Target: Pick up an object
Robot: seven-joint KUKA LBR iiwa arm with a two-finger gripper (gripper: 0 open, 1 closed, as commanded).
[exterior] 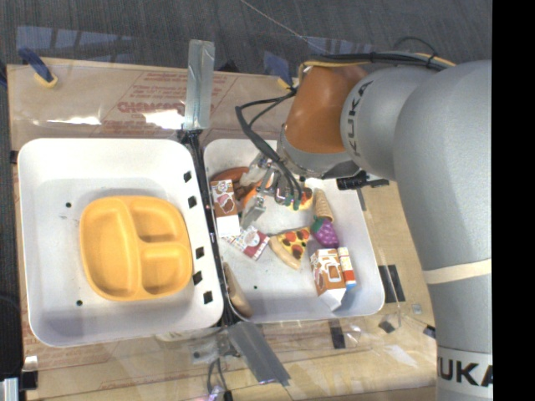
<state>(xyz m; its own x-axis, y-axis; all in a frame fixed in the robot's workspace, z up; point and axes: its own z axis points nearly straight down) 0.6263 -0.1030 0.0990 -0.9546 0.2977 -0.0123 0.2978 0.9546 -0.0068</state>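
Camera view looks down on the gripper [266, 192] low in the right bin [368, 295], among toy food beside the pizza slice [292, 245]. I cannot tell how its jaws stand. Packed this tightly, it may well nudge neighbours aside and close on nothing.

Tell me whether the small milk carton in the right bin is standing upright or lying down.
Lying down. The milk carton rests flat on the right bin's floor with its printed front facing up, beside the pizza slice.
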